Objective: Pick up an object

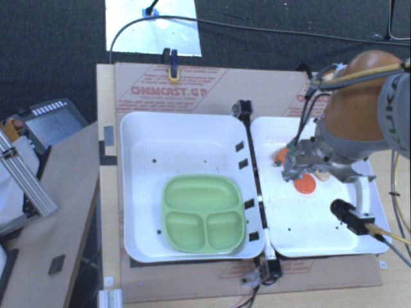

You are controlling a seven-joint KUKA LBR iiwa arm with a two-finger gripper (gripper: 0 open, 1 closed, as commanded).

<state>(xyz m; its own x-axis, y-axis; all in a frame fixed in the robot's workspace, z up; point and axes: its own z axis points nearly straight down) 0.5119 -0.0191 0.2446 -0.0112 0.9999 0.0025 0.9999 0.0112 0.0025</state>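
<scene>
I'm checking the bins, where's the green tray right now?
The green tray lies in the left bin, toward its near right corner, close to the divider between the bins. The gripper is over the right bin.

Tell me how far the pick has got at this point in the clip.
Done: the arm has reached into the right bin, with the end effector low over the orange pieces near its far side. In hand: nothing visibly; no object can be seen lifted or gripped, and the wrist hides the contact. Left: closing on a piece and raising it. The green divided tray lies in the left bin, away from the arm.
</scene>
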